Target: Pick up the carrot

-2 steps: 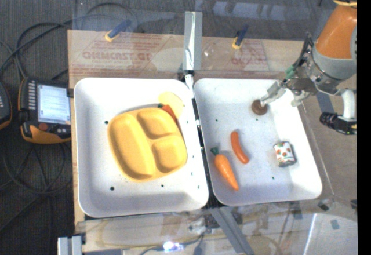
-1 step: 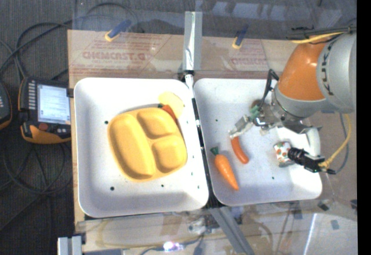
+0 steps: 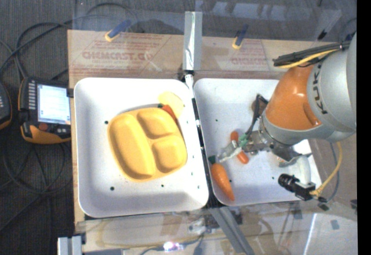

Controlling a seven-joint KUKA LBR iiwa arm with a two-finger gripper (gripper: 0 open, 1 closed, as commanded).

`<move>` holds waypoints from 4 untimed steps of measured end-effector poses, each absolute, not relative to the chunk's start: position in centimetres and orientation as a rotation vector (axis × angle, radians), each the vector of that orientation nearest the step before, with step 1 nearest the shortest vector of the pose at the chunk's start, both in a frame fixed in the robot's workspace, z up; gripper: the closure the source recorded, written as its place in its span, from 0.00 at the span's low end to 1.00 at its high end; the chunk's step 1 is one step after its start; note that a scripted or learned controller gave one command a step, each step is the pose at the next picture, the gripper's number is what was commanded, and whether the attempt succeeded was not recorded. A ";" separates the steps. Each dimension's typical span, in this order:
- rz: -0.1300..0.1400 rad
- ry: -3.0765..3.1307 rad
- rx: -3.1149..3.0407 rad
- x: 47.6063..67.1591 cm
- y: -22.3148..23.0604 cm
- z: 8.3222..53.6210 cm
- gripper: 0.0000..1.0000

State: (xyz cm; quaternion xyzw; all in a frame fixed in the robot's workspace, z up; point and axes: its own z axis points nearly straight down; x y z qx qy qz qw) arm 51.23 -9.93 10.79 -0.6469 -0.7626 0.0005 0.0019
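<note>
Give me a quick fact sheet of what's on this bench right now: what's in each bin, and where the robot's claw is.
left bin: yellow divided tray, a small orange piece at its far edge
right bin: carrot near the front left corner; small orange piece by the gripper
arm: reaching over the right bin
gripper: low over the right bin, just beyond the carrot
carrot status: lying in the bin, not held

Even overhead light, soft shadows. White bins point(image 3: 139, 199) bright, near blown out. Glare on the clear sheet at the near edge and far right. Slightly soft overall; dark floor point(image 3: 35, 10) grainy.
</note>
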 end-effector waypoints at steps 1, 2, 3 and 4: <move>-0.007 -2.886 -1.296 49.1 -11.5 9.1 0.00; -0.013 -2.891 -1.298 49.4 -11.5 10.3 1.00; 0.002 -2.566 -1.811 48.5 -7.1 18.3 1.00; 0.005 -2.027 -2.400 48.5 -3.9 19.6 1.00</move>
